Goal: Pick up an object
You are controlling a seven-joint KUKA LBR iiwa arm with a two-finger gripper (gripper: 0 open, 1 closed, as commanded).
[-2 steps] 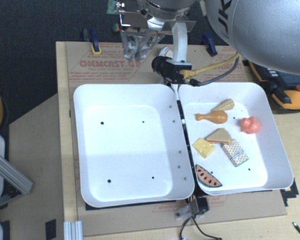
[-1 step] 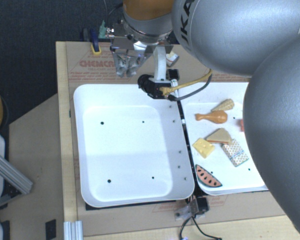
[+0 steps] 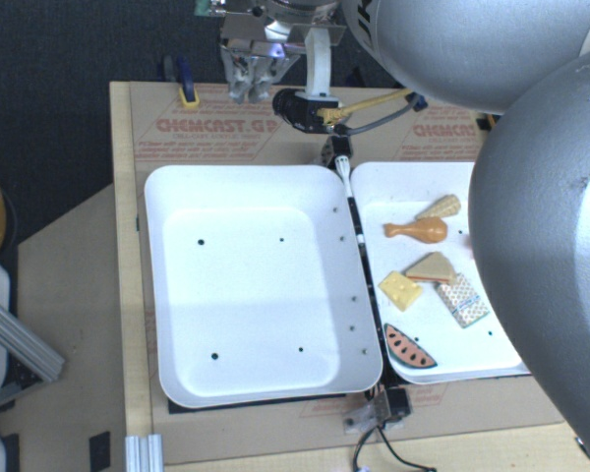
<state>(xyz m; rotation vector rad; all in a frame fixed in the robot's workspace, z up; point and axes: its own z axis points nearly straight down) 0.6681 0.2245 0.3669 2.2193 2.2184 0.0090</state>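
A: Where is the tool (image 3: 248, 82), and how far apart are its fingers?

B: It hangs at the top of the view, above the far edge of the worktop (image 3: 128, 264), behind the left bin (image 3: 167, 264). Two pale fingers point down with a narrow gap between them, so they look slightly spread. Nothing sits between them, and they touch no object.

A: And the things to pick from?

B: They all lie in the right bin (image 3: 374, 190), well apart from the tool. A toy drumstick (image 3: 418, 229) lies with its long axis nearly level across the view, thin end pointing left toward the divider, thick end right. Just above it, a small tan wedge (image 3: 440, 206) tilts up to the right.

A: Lower down?

B: A brown slice (image 3: 431, 267) touches a yellow cheese cube (image 3: 400, 290) on its left. A patterned block (image 3: 462, 299) lies just right of them, its long axis running diagonally down to the right. A watermelon slice (image 3: 409, 347) rests near the front rim, its curved edge to the left, long axis slanting down-right.

A: The arm (image 3: 531, 214)?

B: Its grey bulk covers the bin's right side.
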